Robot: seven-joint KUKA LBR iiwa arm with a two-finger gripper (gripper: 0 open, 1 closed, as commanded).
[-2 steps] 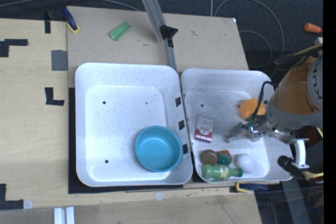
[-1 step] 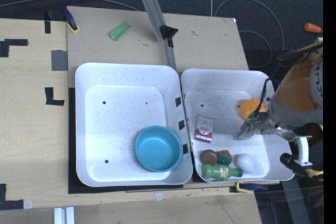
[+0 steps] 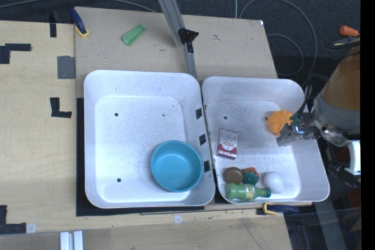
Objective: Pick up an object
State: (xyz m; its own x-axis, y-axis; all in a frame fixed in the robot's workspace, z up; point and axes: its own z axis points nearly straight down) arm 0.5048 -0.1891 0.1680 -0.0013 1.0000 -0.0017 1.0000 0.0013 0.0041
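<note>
My gripper (image 3: pixel 291 130) hangs over the right bin (image 3: pixel 258 88) near its right wall, reaching in from the right. An orange lumpy object (image 3: pixel 279 120) lies just to its left, touching or nearly touching the gripper's tip; I cannot tell whether it is held. A small red and white box (image 3: pixel 227 143) lies in the middle of this bin. Along the bin's front sit a green bottle (image 3: pixel 246 191), a brown ball (image 3: pixel 233 175), a small teal and red item (image 3: pixel 251 175) and a white egg-like ball (image 3: pixel 273 182).
A blue bowl (image 3: pixel 176 165) sits at the front right of the left bin (image 3: pixel 117 85). A slanted metal pole (image 3: pixel 169 3) crosses the bench behind the bins. A green block (image 3: pixel 133 34) and a blue and yellow clamp (image 3: pixel 78 21) lie on the bench top.
</note>
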